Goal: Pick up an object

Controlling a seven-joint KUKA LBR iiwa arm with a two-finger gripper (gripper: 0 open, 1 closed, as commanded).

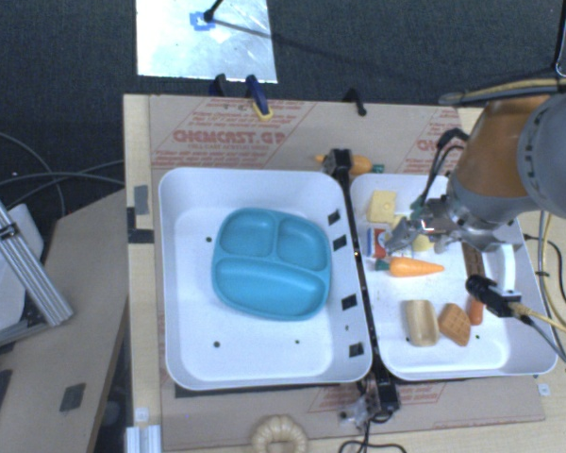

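My gripper [403, 236] hangs low over the upper left part of the right bin [528, 347]. Just below it lies an orange carrot [416, 268], pointing right. A pale yellow cheese wedge [384, 206] sits just up and left of the gripper. A small red and white item [376, 244] lies at the gripper's left, against the bin's left wall. Nearer the front, a tan bread roll [419, 322] and a brown waffle-like piece [455, 325] lie side by side. A small orange-red piece [475, 310] lies to the right of the waffle-like piece.
The left bin [184, 253] holds a blue divided plate [272, 262] in its middle. The grey arm with its orange band [495, 144] reaches in over the right bin's far right corner. A small yellow toy [358, 165] sits behind the bins.
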